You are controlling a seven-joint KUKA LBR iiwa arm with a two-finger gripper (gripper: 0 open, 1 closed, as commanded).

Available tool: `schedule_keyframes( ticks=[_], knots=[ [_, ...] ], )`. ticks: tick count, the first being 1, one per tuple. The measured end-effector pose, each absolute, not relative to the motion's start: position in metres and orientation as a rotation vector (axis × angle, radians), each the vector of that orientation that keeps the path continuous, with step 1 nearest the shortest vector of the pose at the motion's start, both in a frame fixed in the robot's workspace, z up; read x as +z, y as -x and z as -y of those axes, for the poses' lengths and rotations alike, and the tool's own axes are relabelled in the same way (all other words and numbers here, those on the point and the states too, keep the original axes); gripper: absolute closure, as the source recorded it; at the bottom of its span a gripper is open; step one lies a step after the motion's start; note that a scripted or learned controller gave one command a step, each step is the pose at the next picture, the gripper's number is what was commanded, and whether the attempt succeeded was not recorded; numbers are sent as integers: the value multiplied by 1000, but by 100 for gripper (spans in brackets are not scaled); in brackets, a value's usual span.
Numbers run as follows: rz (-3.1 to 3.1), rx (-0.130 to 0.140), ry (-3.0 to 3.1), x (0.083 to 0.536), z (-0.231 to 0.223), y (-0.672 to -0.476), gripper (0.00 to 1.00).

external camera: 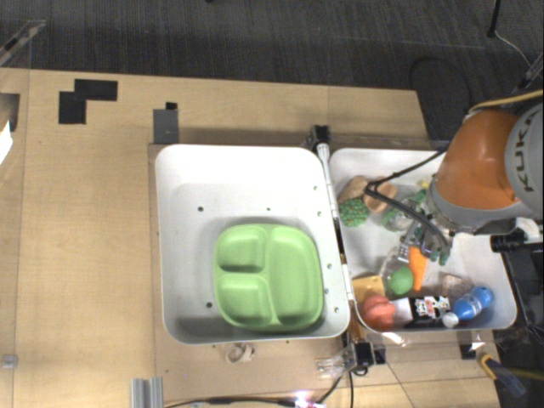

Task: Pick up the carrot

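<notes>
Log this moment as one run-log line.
gripper over right bin | carrot at fingertips, grasp unclear | green divided plate in left bin

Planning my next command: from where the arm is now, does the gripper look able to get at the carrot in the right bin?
Probably yes. The gripper is already right over the carrot, nothing lying on top of it. But the green ball and the bottle crowd its lower end, so a clean grasp isn't certain.

Crowded right bin (501, 313): carrot (418, 267) hemmed in by a green ball (398, 282) just beside it, a bottle (446, 306) below and a red ball (380, 312) near the corner. More room in the left bin (183, 228) around the green tray (269, 273).
</notes>
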State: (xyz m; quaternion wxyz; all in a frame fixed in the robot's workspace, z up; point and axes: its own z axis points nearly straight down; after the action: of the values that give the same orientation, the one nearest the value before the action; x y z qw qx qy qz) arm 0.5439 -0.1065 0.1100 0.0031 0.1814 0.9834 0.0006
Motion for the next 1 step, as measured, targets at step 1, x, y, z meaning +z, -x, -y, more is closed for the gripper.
schedule_keyframes(
  ticks=[1],
  knots=[
    [-2941,-2,-935,102,104,-518,0]
  ],
)
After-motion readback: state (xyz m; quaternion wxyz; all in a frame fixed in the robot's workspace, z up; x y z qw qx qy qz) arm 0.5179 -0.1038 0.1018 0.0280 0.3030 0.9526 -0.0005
